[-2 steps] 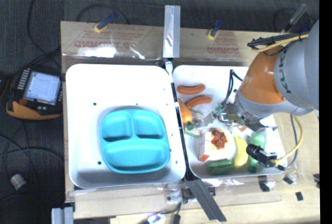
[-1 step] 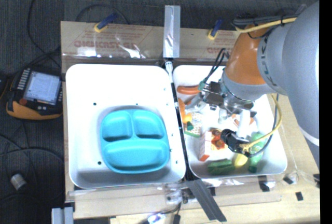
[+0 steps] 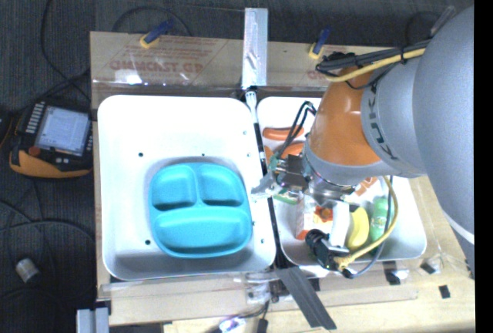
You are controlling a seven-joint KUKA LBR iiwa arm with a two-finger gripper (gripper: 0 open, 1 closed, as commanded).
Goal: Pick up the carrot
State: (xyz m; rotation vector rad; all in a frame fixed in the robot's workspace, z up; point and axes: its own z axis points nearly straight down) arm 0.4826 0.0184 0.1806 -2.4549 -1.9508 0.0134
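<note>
I can make out an orange sliver that I take for the carrot (image 3: pixel 275 133) in the right bin (image 3: pixel 416 243), near that bin's far left corner, lying close against the divider between the two bins. Most of it is covered by the arm, so I can't give its full outline. The arm (image 3: pixel 431 92) comes in from the right and hangs over the middle of the right bin, its orange band (image 3: pixel 343 123) sitting above the wrist. The gripper (image 3: pixel 296 189) is low over the left half of that bin, just nearer to me than the carrot; from this angle I cannot tell how its hand is set, and I see nothing clearly caught in it.

Toward the near right part of the same bin lie a banana (image 3: pixel 359 226) and, just to its right, a green item (image 3: pixel 379 217), touching or nearly so. A small red and white item (image 3: pixel 314 233) sits by the banana's left, partly hidden by cabling.

The left bin (image 3: pixel 123 139) carries a blue compartment tray (image 3: pixel 200 208), set toward its near right area, well apart from the carrot. On the floor left of the bench rests a handheld pendant (image 3: pixel 54 137).
</note>
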